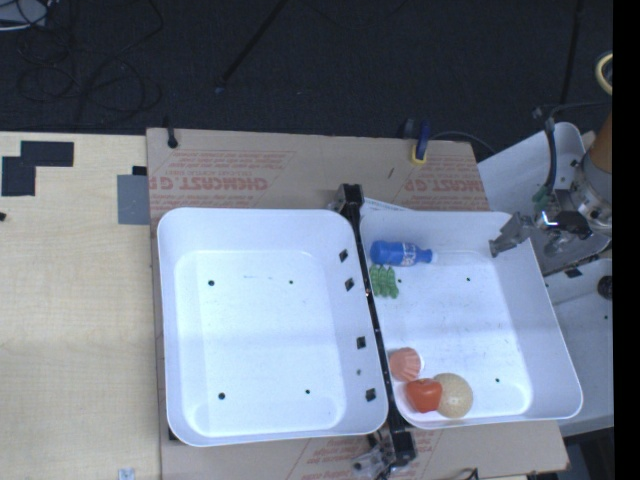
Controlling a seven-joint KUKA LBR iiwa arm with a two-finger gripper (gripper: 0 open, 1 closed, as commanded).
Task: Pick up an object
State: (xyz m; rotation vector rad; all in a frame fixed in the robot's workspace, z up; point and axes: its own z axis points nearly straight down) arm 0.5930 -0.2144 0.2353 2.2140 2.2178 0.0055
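I see left bin (262,408) bare. Right bin (520,368): blue bottle (399,254) at its upper left, long axis sideways, cap pointing right; green clump (384,282) just below; three round fruits (432,383) lower left. Claw (512,236) over bin's upper right rim; its state I cannot tell, arm cut off.

Gripper (512,234) at right bin (520,318) far rim. Blue bottle (400,254) lying near divider, green object (384,282) just below. Near corner: pink ball (405,363), red ball (424,395), cream ball (455,395) clustered. Left bin (260,238) alongside.
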